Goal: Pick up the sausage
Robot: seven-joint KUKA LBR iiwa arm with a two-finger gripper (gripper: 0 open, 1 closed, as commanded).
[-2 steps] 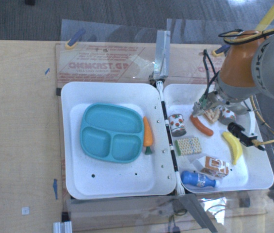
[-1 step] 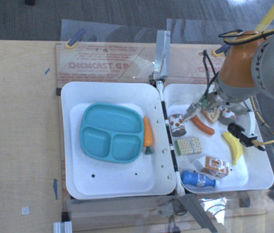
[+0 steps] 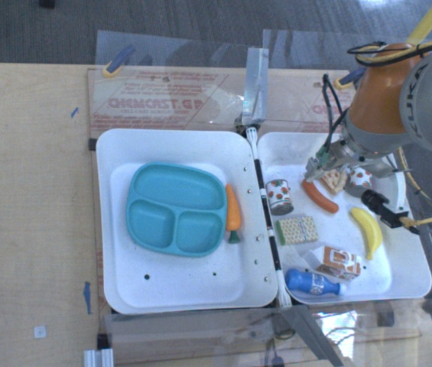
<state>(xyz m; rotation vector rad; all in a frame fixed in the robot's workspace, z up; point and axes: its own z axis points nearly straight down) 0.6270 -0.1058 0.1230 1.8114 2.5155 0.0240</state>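
One claw [image 3: 330, 171] low over the right bin [image 3: 410, 281], just beside the sausage [image 3: 319, 196], its opening impossible to tell

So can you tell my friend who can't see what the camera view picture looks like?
A grey and orange robot arm's gripper hangs over the right white bin, just above a sausage lying near a banana, a can and a blue bottle. The left bin holds a blue plate and a carrot.
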